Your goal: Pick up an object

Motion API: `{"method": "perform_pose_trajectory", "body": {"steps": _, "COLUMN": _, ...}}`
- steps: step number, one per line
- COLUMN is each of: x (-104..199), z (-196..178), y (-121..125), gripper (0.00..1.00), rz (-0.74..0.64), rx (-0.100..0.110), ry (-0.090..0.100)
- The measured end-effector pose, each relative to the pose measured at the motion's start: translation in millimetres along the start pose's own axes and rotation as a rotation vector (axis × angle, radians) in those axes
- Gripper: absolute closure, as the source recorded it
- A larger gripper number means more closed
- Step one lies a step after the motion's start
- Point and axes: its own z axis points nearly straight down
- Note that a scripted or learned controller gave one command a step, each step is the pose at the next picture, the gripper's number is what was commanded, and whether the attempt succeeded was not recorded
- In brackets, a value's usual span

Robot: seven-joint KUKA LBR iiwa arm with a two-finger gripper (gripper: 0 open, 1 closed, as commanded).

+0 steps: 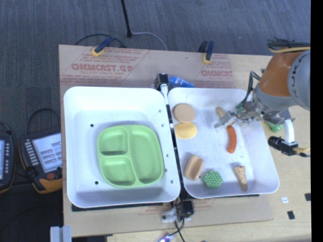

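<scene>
you've got the arm point(282, 82) coming in from the right, grey w/ the orange band, reaching over the top right corner of the right bin point(255, 97). the gripper point(228, 119) sits low in the upper part of that bin, fingers pointing left; they look slightly apart w/ nothing clamped between them, tho the tips are small and a bit blurred so don't lean on that too hard.

objs in the right bin: an orange-red sausage point(231, 138) lying roughly upright just below the gripper, near it but i can't tell if they touch. a small tan piece point(220, 113) just left of the fingertips. a round tan bun point(184, 112) at upper left, and a yellow disc point(186, 130) right under it, the two near touching. along the bottom: a brown bread roll point(193, 166), a green knobbly ball point(212, 179) just beside it to the right, and a tan cone-shaped piece point(240, 177) toward the lower right corner, apart from the ball.

the left bin point(83, 105) holds a green divided tray point(130, 155) w/ three compartments, sitting about centre.

both bins rest side by side on a brown board point(101, 67), clamped at the far edge by a yellow-handled clamp point(102, 46) and another clamp point(206, 51).
</scene>
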Motion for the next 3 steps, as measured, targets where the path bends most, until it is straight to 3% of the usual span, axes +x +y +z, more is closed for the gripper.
{"method": "perform_pose_trajectory", "body": {"steps": 1, "x": 39.6, "z": 16.6, "y": -30.0, "gripper": 0.00, "rz": -0.323, "rx": -0.007, "ry": -0.016}}
{"method": "perform_pose_trajectory", "body": {"steps": 2, "x": 39.5, "z": 4.7, "y": -27.6, "gripper": 1.00, "rz": -0.323, "rx": -0.013, "ry": -0.019}}
{"method": "perform_pose_trajectory", "body": {"steps": 3, "x": 39.7, "z": 5.0, "y": -27.7, "gripper": 0.00, "rz": -0.323, "rx": -0.013, "ry": -0.018}}
